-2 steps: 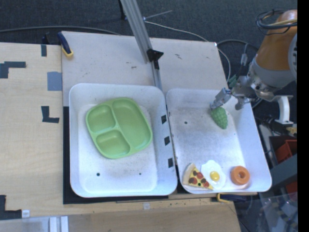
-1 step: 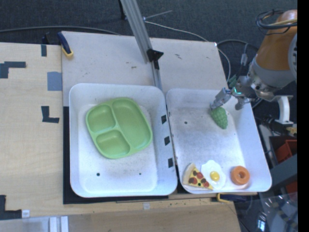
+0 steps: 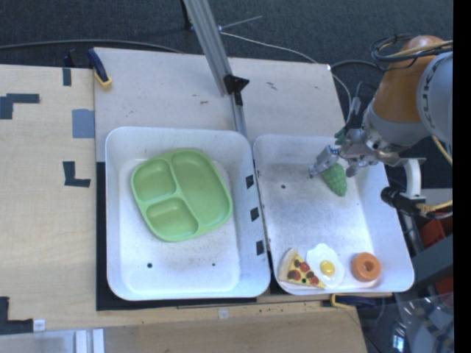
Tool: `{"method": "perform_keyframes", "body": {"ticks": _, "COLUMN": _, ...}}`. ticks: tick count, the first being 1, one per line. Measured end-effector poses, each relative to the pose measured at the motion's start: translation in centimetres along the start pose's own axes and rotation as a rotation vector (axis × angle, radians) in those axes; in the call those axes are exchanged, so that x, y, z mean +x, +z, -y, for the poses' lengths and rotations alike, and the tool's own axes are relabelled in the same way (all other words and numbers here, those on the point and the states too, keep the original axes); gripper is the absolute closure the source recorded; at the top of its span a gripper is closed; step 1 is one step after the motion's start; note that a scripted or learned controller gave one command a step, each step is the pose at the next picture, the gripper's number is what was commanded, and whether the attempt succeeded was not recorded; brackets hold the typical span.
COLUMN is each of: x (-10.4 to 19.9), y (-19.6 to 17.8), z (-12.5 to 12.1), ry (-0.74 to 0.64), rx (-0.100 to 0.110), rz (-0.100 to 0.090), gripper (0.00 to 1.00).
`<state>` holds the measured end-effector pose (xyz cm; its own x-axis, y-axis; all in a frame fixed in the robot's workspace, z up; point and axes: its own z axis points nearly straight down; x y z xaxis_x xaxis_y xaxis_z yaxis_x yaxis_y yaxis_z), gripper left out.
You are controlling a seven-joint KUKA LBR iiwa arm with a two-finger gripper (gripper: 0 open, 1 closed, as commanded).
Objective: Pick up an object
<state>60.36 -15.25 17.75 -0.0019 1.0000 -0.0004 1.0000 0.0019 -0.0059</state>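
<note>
Green toy (image 3: 336, 180): right bin (image 3: 316, 219), directly beneath the hand (image 3: 337, 165); hand's fingers spread around its top, grip uncertain.

You cannot tell how the gripper (image 3: 336, 162) stands over the green object (image 3: 336, 180) in the right bin (image 3: 324, 219): its fingertips blur into the object's upper end, so whether they touch it or hang just above is unclear. The object itself is too small and soft-edged to name, and its top is partly covered by the gripper. The arm (image 3: 412, 98) is cut off by the right edge of the view. The silver pole (image 3: 210, 35) runs out of the top edge. The bench's (image 3: 44, 197) left end is cropped too.
</note>
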Motion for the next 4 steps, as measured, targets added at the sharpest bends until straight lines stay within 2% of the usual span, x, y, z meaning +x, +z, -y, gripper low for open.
{"method": "perform_keyframes", "body": {"ticks": 1, "x": 1.1, "y": 5.4, "z": -0.1, "ry": 0.000, "rx": 0.001, "rz": -0.001, "gripper": 0.00}}
{"method": "perform_keyframes", "body": {"ticks": 2, "x": 1.2, "y": 9.1, "z": 0.0, "ry": 0.000, "rx": -0.004, "rz": 0.001, "gripper": 0.00}}
{"method": "perform_keyframes", "body": {"ticks": 3, "x": 1.2, "y": 7.9, "z": -0.1, "ry": -0.001, "rx": -0.004, "rz": 0.000, "gripper": 1.00}}
{"method": "perform_keyframes", "body": {"ticks": 4, "x": 2.2, "y": 2.7, "z": 0.3, "ry": 0.000, "rx": -0.009, "rz": 0.000, "gripper": 1.00}}
